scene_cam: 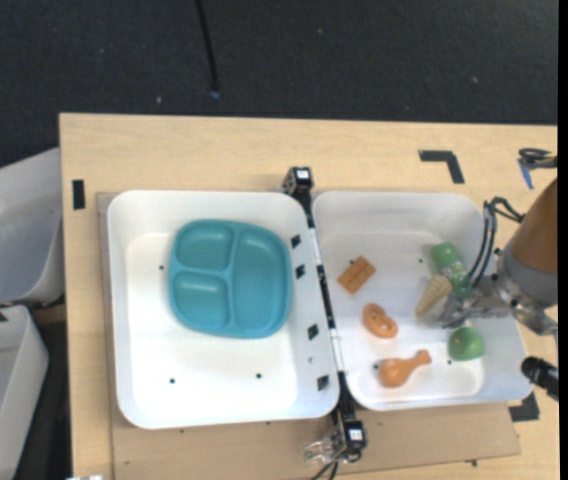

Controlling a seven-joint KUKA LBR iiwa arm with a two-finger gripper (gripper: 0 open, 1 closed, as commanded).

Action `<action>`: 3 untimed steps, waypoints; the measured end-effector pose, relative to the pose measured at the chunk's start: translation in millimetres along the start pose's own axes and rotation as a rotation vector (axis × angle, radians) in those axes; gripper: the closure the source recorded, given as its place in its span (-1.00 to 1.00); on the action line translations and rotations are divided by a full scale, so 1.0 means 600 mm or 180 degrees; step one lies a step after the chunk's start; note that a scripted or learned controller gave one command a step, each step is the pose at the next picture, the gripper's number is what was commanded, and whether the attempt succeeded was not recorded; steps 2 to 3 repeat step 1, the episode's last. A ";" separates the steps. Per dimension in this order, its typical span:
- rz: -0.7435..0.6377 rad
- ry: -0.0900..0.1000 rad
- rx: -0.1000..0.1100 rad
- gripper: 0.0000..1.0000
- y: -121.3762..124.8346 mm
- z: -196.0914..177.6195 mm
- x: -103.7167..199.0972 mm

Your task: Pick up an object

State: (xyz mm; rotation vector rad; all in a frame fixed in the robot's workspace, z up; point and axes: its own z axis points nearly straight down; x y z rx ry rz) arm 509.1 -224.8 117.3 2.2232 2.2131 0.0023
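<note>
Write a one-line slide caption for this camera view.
Gripper low in the right bin among small toys, beside a beige piece; teal divided plate in the left bin.

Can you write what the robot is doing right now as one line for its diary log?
phase: reaching | gripper: low in right white bin, beside beige wedge-shaped piece | holding: cannot tell | teal divided plastic plate: left white bin
</note>
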 end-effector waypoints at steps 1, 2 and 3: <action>-0.0027 -0.0003 -0.0009 1.00 -0.001 -0.107 -0.004; -0.0027 -0.0003 -0.0009 1.00 -0.001 -0.107 -0.004; -0.0027 -0.0003 -0.0009 1.00 -0.001 -0.107 -0.004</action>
